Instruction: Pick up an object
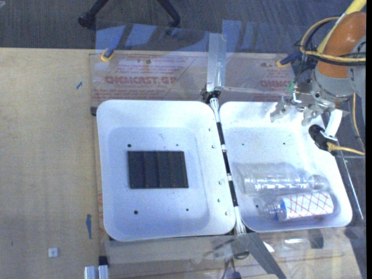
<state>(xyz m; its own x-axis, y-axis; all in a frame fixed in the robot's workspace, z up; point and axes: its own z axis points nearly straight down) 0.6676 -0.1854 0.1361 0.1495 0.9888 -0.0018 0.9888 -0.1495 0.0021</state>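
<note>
A black ribbed rectangular pad (158, 169) lies flat in the middle of the left bin (116, 121). In the right bin (256, 127), a clear plastic bottle (282, 183) lies on its side near the front. Just in front of it lies a white bottle with a red crosshatch pattern and a blue cap (305, 205). My gripper (292, 114) hangs over the back right part of the right bin, well behind both bottles. Its fingers stand apart with nothing between them.
A clear plastic sheet with red lettering (145, 77) lies behind the bins. Yellow and black cables (325, 141) trail from the wrist over the right bin's right rim. A metal divider (224, 156) runs between the bins. Wooden bench surface stretches to the left.
</note>
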